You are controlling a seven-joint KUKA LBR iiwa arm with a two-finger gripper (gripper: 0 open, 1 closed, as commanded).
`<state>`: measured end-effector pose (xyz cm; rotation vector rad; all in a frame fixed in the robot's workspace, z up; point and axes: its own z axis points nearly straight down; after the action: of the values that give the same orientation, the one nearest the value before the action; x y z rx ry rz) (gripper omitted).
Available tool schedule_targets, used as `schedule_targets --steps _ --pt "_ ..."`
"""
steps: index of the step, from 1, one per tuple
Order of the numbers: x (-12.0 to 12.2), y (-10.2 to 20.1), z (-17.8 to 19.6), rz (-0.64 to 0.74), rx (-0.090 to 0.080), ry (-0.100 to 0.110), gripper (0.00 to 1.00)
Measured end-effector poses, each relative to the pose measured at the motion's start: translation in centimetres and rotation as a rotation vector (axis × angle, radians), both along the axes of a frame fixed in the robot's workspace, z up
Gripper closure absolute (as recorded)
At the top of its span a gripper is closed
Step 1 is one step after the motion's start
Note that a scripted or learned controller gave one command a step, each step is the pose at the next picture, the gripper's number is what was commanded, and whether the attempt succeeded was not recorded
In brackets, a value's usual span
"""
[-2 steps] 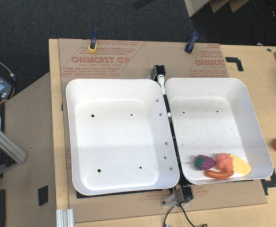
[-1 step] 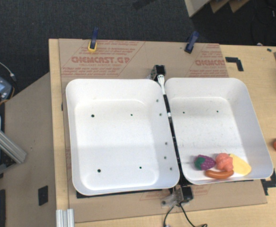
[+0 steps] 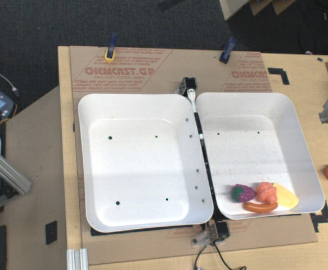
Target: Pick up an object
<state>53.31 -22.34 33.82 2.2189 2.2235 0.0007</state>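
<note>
One fixed camera looks down from above on the worktop [image 3: 152, 61] at a slant. It stands far enough to take in both white bins whole, the left bin [image 3: 90, 151] and the right bin [image 3: 299, 145], side by side in the middle, with dark floor [image 3: 51, 16] along the top edge.

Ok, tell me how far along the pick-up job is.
Nothing looks done yet. The purple toy, the red-orange toy, the yellow piece and the orange sausage-shaped toy all lie clustered in the near corner of the right bin. Nothing is in hand. The whole pick is left: reaching in, closing on one toy and lifting it.
</note>
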Motion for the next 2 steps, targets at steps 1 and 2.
schedule_targets --steps 1,2 --pt "0.2 1.4 -3.7 -0.001 0.001 0.004 1.00" --pt "0.3 1.3 -2.4 -0.001 -0.003 -0.003 1.00"
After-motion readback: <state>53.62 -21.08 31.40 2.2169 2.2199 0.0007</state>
